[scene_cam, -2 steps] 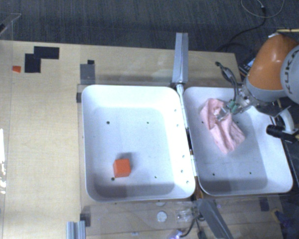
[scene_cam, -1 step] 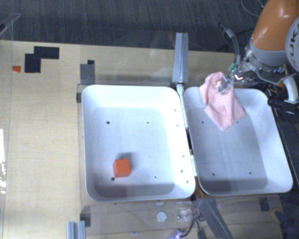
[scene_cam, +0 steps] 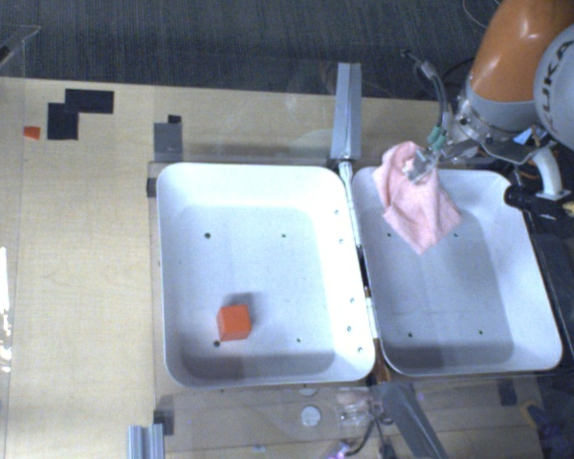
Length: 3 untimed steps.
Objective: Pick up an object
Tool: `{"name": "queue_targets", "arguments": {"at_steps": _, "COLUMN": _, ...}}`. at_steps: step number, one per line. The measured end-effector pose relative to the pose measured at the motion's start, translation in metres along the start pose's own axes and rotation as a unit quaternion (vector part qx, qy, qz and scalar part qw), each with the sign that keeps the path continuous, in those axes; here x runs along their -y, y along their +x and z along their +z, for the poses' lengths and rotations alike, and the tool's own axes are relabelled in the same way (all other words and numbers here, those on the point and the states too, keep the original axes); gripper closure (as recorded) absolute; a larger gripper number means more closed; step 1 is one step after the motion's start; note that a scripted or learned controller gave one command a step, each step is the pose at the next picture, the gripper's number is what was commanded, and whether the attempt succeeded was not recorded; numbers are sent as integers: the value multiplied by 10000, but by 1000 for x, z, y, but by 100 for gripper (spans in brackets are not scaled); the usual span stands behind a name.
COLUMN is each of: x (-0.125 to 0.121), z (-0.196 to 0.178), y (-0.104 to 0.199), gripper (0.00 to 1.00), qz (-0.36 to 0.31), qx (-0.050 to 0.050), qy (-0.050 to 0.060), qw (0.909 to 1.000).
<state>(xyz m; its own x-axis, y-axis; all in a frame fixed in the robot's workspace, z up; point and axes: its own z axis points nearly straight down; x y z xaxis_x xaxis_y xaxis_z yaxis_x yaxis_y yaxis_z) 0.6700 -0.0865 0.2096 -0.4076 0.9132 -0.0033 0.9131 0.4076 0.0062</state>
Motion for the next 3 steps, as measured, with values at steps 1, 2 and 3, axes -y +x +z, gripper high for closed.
{"name": "queue_targets", "arguments": {"at_steps": 1, "x": -2, "z": 13, "y": 4, "gripper": 100, "qz": -173, "qx": -2, "qy": 2, "qw": 9998}}
{"name": "queue_targets", "arguments": {"at_steps": 2, "x": 4, "z": 18, "y": -10, "gripper": 100, "qz": -263, "qx": 3, "qy": 1, "qw": 9997}}
{"name": "queue_targets", "arguments": {"at_steps": 3, "x": 4, "z": -22, "y": -11, "gripper": 100, "qz": 56, "qx": 13, "qy": -18, "qw": 10000}}
